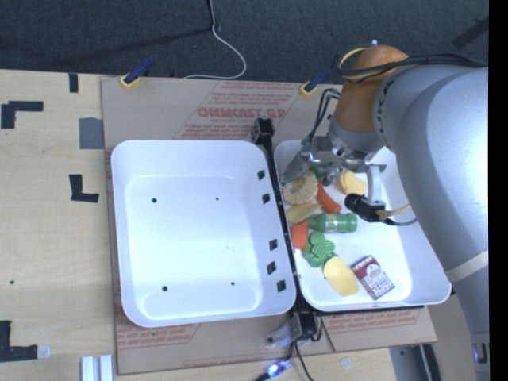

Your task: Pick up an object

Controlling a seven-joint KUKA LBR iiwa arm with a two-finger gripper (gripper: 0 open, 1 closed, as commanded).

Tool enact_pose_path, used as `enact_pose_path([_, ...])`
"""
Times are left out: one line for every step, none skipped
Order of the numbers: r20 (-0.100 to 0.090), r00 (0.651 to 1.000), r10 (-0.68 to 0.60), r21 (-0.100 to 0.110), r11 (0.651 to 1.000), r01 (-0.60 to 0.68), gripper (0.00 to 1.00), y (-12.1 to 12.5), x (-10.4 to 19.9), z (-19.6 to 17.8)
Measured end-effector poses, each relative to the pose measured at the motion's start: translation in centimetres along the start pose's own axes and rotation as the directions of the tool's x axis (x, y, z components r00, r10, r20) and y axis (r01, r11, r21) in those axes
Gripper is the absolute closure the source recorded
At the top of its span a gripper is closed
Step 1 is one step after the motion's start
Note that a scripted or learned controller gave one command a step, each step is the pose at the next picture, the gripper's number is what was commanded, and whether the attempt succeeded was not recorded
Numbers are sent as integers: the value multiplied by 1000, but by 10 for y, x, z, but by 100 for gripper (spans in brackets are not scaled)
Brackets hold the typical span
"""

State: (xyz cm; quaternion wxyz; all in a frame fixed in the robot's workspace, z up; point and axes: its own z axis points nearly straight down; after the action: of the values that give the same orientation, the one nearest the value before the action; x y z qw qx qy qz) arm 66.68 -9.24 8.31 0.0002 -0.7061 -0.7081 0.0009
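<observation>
The right bin (413, 264) holds a pile of toy food. There is a tan round piece (302, 187), an orange carrot-like piece (328, 199), a pale yellow piece (353, 182) and a green bottle (335, 223) lying on its side. Closer to the front lie an orange-red piece (299, 234), a green leafy piece (320, 248), a yellow block (340, 276) and a small red and white box (373, 277). My gripper (315, 165) is low over the back left of the pile, just above the tan piece and the carrot. The wrist hides what lies beneath it.
The left bin (194, 228) stands beside the right one, and a black divider (274, 205) runs between them. The big grey arm (444, 141) covers the right bin's far right side. A black cable (381, 211) loops over that bin.
</observation>
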Motion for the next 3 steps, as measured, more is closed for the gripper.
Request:
enact_pose_path([0, 1000, 0, -4, 1000, 0, 100, 1, 0, -13])
enact_pose_path([-6, 1000, -9, -10, 1000, 9, 100, -13, 111, -108])
enact_pose_path([-1, 1000, -1, 2, 1000, 1, 100, -35, 127, -101])
